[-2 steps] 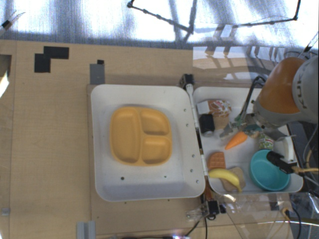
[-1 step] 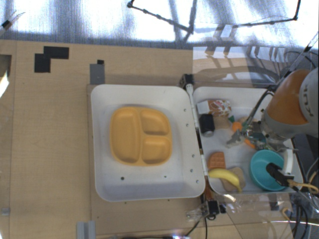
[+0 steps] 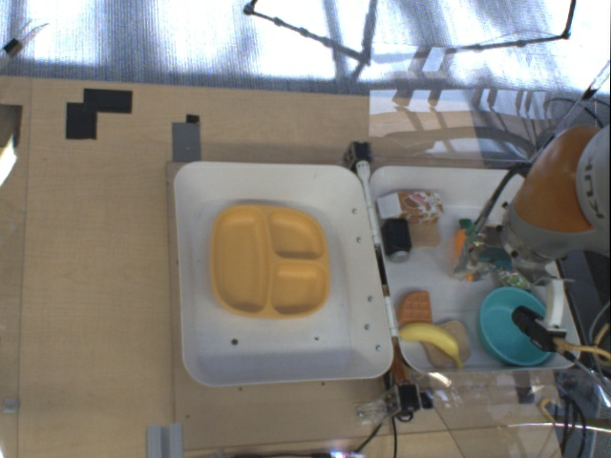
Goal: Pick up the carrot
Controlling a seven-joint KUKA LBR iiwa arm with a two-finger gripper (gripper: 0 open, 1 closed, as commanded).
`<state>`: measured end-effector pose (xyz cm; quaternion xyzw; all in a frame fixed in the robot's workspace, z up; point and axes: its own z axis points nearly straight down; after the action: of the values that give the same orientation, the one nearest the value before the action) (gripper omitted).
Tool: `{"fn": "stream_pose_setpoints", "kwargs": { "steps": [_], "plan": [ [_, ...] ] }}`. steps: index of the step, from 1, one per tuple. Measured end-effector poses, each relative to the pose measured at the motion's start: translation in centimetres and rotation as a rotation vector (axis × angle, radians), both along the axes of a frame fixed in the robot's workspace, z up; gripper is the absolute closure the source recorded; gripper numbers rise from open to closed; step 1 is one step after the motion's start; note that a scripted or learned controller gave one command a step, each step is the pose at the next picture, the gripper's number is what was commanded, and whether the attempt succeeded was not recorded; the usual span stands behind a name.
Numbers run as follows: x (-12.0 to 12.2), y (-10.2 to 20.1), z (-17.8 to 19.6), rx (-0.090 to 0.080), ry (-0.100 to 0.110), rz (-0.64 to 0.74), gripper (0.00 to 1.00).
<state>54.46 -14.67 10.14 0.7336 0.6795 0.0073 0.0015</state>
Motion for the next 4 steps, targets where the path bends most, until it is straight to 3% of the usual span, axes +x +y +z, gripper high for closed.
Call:
{"fn": "stream_pose_setpoints", "kwargs": {
  "steps": [1, 2, 3, 4],
  "plan": [
    [-0.5, 2.8, 8.7, -0.006, 0.003, -0.123, 1.0],
    [-4.8, -1.9, 25.4, -0.017, -0.006, 0.141, 1.0],
    [-4.3, 2.6, 8.7, -0.002, 0.022, 0.146, 1.0],
    [-4.8, 12.5, 8.3, 0.0, 0.016, -0.201, 1.0]
  ]
}}
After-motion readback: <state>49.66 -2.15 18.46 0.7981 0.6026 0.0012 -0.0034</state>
